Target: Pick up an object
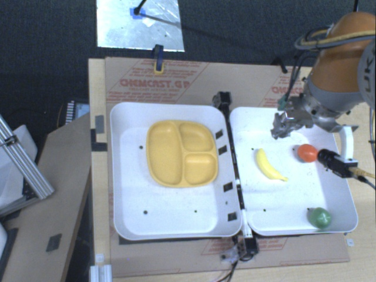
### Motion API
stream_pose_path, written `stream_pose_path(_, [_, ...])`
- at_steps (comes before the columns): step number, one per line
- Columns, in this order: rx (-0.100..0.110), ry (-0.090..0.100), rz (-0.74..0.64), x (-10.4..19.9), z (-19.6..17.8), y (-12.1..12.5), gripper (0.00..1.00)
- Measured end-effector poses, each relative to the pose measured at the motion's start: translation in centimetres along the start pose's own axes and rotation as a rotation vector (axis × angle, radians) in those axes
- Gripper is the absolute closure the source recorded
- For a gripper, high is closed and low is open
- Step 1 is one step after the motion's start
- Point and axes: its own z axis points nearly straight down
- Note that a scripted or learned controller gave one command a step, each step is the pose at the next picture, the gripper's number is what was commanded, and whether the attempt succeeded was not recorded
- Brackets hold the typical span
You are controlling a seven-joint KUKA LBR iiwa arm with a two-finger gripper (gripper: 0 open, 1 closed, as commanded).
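In the right bin (252, 216) lie a yellow banana (269, 165), an orange-red round fruit (306, 153) and a green round fruit (319, 217) near the front right corner. My gripper (283, 126) hangs over the back of the right bin, up and to the right of the banana and left of the orange fruit. Nothing shows between its fingers. The left bin (126, 210) holds a yellow divided plate (181, 153).
A black divider strip (229, 151) runs between the two bins. Both bins sit on a cardboard sheet (170, 78). A shiny metal plate (140, 16) lies behind the bench. The grey and orange arm (346, 57) comes in from the upper right.
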Motion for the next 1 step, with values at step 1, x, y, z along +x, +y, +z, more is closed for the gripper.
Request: stream_pose_path(1, [-0.001, 0.000, 0.001, 4.71, -0.17, 0.87, 1.00])
